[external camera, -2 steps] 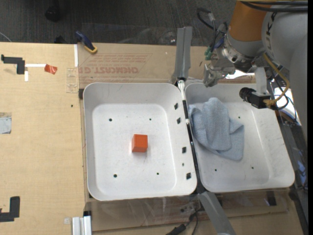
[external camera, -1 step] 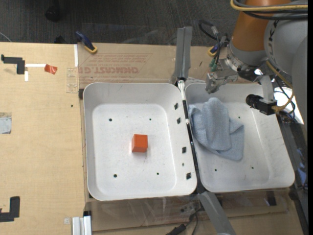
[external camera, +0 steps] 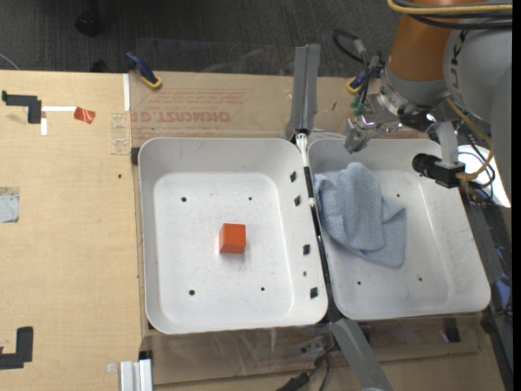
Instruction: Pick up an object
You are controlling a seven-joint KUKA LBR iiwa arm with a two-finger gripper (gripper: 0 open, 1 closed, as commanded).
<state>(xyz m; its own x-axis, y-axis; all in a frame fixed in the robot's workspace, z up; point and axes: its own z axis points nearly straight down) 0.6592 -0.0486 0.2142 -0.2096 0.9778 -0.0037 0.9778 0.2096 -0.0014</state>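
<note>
Pincer [external camera: 359, 139] above cloth [external camera: 363, 212] (right bin [external camera: 456, 283]).

I see my arm [external camera: 480, 47] reaching in from the right at the top of the view, its grey link bent down toward the bench. The orange band [external camera: 431, 15] sits above the wrist, cables looped around it. My gripper [external camera: 358, 137] hangs low, pointing down and left; I can't make out its fingers.
</note>
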